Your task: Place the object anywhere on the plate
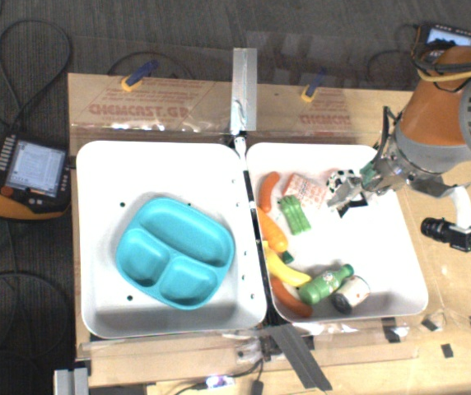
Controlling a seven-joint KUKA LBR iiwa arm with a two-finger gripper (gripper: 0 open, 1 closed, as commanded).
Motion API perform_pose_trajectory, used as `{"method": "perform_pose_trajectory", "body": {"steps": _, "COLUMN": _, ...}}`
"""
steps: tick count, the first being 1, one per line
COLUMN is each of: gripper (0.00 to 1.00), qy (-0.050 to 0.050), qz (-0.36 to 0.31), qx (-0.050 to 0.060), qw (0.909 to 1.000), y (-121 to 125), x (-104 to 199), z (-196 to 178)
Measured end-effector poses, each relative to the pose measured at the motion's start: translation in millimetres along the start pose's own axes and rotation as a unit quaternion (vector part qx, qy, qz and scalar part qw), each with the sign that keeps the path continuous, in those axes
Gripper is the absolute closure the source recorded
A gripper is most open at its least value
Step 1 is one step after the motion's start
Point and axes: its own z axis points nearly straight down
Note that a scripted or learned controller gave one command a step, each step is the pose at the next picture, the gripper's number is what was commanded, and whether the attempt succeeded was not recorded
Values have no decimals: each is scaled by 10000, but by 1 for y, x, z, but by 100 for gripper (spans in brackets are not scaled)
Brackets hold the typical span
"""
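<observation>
Faint red lettering is running across the clear plastic sheet [157, 109] lying at the far edge of the table [87, 89], reading roughly "CHEMCAST GP". More red print is showing to the right, too blurred to read.

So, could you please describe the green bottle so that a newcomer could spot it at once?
Look in the right-hand white bin, at its near edge. The green bottle lies on its side there, between a yellow banana-like piece and a dark can. It is the one dark green item with a light label.
</observation>
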Motion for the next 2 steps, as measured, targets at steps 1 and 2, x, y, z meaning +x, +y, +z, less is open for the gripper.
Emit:
{"method": "perform_pose_trajectory", "body": {"steps": 1, "gripper": 100, "qy": -1, "qz": 45, "qx": 12, "qw": 10000, "y": 18, "x": 73, "z": 21}}
{"method": "perform_pose_trajectory", "body": {"steps": 2, "gripper": 100, "qy": -6, "qz": -267, "qx": 13, "qw": 9996, "y": 64, "x": 132, "z": 21}}
